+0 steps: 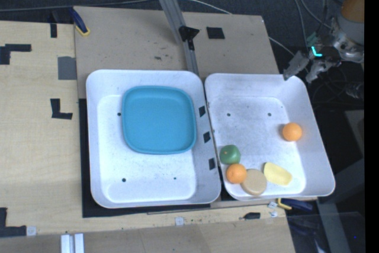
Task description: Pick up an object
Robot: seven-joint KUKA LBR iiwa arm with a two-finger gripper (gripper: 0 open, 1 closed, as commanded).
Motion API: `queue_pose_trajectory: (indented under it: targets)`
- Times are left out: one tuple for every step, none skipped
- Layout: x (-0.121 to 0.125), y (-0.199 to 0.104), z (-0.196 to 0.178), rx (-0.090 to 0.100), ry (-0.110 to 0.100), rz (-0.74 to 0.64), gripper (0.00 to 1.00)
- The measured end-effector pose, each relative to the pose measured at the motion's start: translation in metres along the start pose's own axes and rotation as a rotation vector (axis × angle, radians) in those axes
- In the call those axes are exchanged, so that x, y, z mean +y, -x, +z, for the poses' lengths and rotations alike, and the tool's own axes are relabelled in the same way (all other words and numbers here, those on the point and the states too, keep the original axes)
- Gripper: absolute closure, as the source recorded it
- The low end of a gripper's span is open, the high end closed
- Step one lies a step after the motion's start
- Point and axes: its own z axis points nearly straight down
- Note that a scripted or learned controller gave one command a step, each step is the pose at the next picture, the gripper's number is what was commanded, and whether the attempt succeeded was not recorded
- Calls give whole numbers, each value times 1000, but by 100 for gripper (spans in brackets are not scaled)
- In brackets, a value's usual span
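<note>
- No object is designated by the task; the lone orange ball (291, 131), lying well apart from the other items in the right bin (249, 98), is judged the easiest pick.
- It is expected to be light, smooth and prone to rolling; a grasp across its middle is advised.
- A green ball (230, 154), a second orange ball (236, 173), a beige disc (254, 182) and a yellow piece (277, 173) are clustered at the bin's near edge.
- A blue plate (159, 119) is held in the left bin (103, 145).
- The gripper (302, 65) is positioned at the right bin's far right corner; the state of the jaws cannot be told.

Arm (orange-banded) reaches in at upper right, gripper (300, 67) low.
</note>
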Motion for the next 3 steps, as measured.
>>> queue_pose_trajectory:
  targets:
    - [0,0,0,0,0,0,0]
    - [4,0,62,1,-5,0,0]
    - [9,-7,120,1,-6,0,0]
